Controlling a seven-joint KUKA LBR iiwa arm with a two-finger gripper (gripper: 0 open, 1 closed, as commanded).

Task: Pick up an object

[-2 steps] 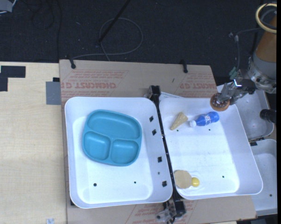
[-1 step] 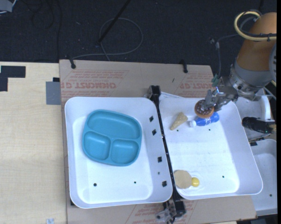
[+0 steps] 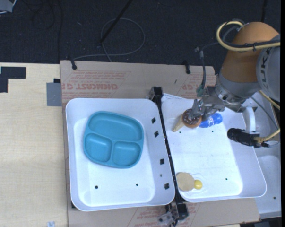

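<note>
We found the gripper [image 3: 199,109] low at the upper left of the right bin [image 3: 237,174], right above a donut [image 3: 192,119]. Its fingers pointed down at the donut's top edge; we could not tell how far open they stood, nor whether they touched it. A tan cone [image 3: 178,126] lay against the donut's left, a blue object [image 3: 212,121] just to its right. A yellow toy [image 3: 188,182] sat at that bin's lower left. A blue tray [image 3: 114,139] lay in the left bin [image 3: 81,193].

Grey arm [image 3: 270,74] with orange band [image 3: 251,48], yellow cable [image 3: 227,30].
</note>
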